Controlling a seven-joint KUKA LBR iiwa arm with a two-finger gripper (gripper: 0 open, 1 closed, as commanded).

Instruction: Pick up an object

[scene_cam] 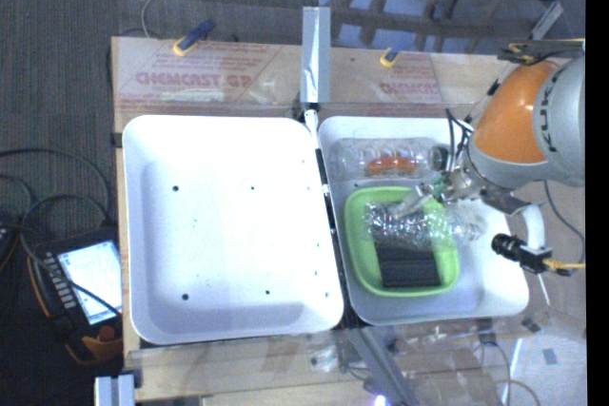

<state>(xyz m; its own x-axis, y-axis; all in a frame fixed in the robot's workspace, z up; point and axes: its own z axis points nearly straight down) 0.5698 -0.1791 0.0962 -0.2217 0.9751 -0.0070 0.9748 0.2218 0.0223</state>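
You see the gripper (440,188) over the right bin (495,295), just beside the shiny foil ball (400,223) in the green tray (360,247); its grip is unclear.

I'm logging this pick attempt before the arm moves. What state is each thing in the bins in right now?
Green tray: upright in the right bin, holding items.
Black block: lying flat in the green tray.
Crumpled foil: lying in the green tray above the block.
Clear plastic package: lying flat behind the tray.
Tool: low over the tray's far right corner.
Left bin: upright.
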